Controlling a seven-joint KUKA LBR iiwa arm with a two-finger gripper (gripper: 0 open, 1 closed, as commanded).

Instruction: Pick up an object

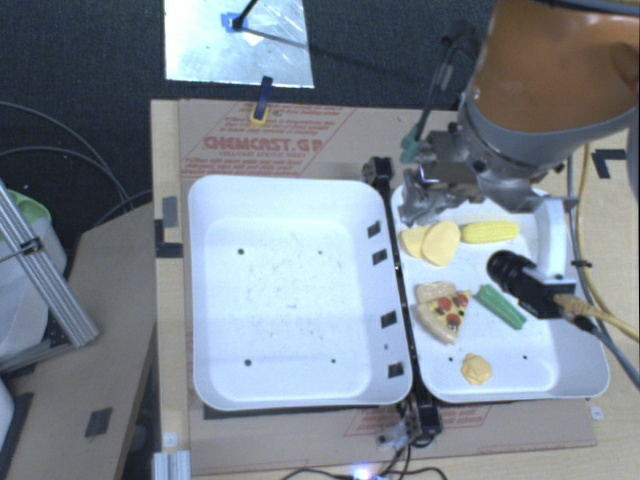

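where it lies, the corn cob (487, 232) points left-right

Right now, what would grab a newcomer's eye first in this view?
The grey arm with its orange band looms in from the upper right, its tool low over the right bin. There lie toy foods: a pizza slice, a corn cob and a green piece.

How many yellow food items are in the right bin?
4: two potato slices and a corn cob along the far side, and a small yellow piece near the front. The arm may hide more.
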